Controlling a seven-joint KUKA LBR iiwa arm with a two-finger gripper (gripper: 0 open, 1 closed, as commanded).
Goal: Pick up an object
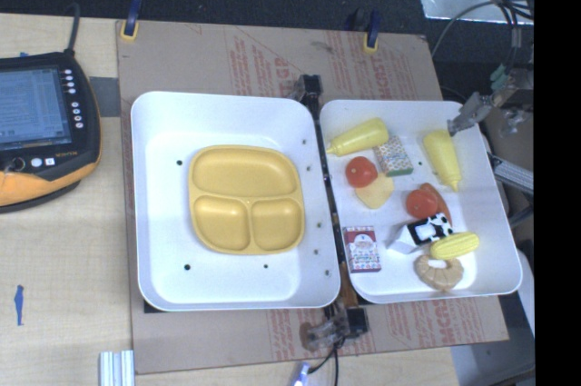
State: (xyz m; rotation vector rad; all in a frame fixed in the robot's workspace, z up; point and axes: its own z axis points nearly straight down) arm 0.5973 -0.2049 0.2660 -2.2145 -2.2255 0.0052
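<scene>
The right white bin (508,221) holds several toy foods. At its back lie a yellow pepper (359,137), a small patterned box (394,155) and a yellow squash-like piece (442,159). A red tomato (360,171) sits on a pale yellow wedge (377,192). Nearer the front are a red piece (423,201), a black-and-white item (428,230), a corn cob (454,244), a bagel (439,272) and a red carton (362,249). My gripper (469,115) hangs over the bin's back right corner, just right of the squash-like piece, with nothing visibly in it.
The left white bin (154,193) carries a yellow divided plate (246,197). A teach pendant (41,125) lies on the bench at far left. Cables and arm parts (508,89) crowd the right edge. Clamps (370,28) pin the cardboard underlay at the back.
</scene>
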